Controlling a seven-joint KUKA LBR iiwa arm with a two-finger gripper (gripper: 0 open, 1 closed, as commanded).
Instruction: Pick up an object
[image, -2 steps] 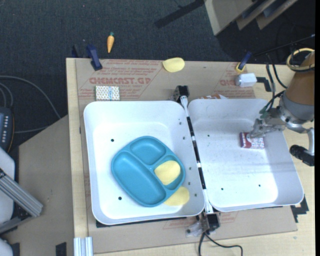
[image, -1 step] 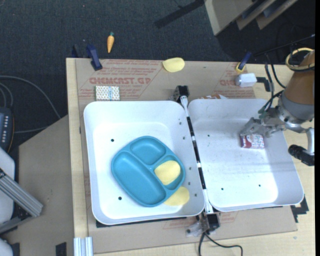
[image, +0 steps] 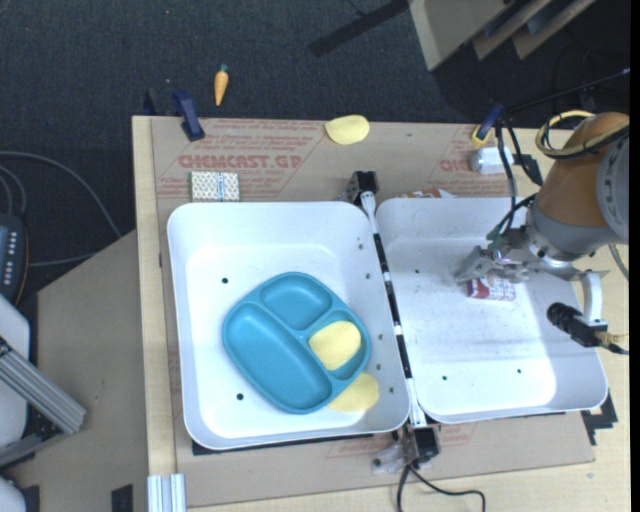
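Camera view: metal two-finger gripper (image: 487, 268), finger state impossible to tell, down at small red-and-white packet (image: 492, 289) in right white bin (image: 500, 400), at risk of slipping off flat wrapper.

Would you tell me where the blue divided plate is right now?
The blue divided plate lies in the left bin, toward its front, with one yellow piece in a compartment and another at its front-right edge.

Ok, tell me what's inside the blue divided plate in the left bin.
The blue divided plate holds one yellow piece in its right-hand compartment; the other compartments show bare blue. A second yellow piece lies against the plate's lower edge, on the left bin floor. Whatever is under the plate is covered.
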